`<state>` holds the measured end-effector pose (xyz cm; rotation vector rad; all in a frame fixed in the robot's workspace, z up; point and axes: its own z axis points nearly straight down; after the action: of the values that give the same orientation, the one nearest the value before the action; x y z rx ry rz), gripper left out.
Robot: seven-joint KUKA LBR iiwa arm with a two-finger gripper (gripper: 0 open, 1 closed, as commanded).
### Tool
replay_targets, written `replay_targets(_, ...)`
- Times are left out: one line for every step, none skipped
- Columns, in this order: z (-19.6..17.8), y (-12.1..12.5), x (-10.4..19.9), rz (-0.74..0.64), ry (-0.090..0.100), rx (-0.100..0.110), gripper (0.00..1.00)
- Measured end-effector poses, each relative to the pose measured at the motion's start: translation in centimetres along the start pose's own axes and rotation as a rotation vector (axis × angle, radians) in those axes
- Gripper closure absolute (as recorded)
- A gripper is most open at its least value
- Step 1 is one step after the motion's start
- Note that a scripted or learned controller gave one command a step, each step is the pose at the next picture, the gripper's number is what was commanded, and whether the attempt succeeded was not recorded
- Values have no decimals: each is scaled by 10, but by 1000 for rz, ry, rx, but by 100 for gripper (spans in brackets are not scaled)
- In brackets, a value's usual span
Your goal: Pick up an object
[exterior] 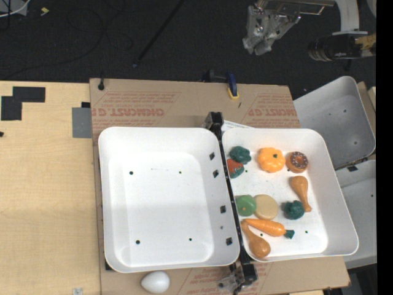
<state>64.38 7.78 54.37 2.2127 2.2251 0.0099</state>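
A: Camera view, nearest first: what sits at the bench's front edge?

B: A white egg [155,281], outside the left bin [110,165], just off its front rim.

A: And the right bin [331,165]?

B: Toy food. Near its front-left corner a pear [258,246] touches a carrot [265,227]. Behind them a beige disc [266,206] sits between a green piece [246,205] and broccoli [294,210]. A drumstick [299,190] lies nearer the right rim. Toward the back edge: a pumpkin [271,159], a donut [298,161].

A: Any writing?

B: Upside-down red print on the cardboard [159,100] behind the bins; I can't read it reliably.

A: Gripper?

B: The gripper [263,35] hangs beyond the cardboard's back edge, holding nothing; finger spacing I cannot tell.
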Motion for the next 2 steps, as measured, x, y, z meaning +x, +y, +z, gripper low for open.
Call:
replay_targets(6,-52,28,2,-2,13,100)
replay_targets(7,-14,48,0,-3,9,100)
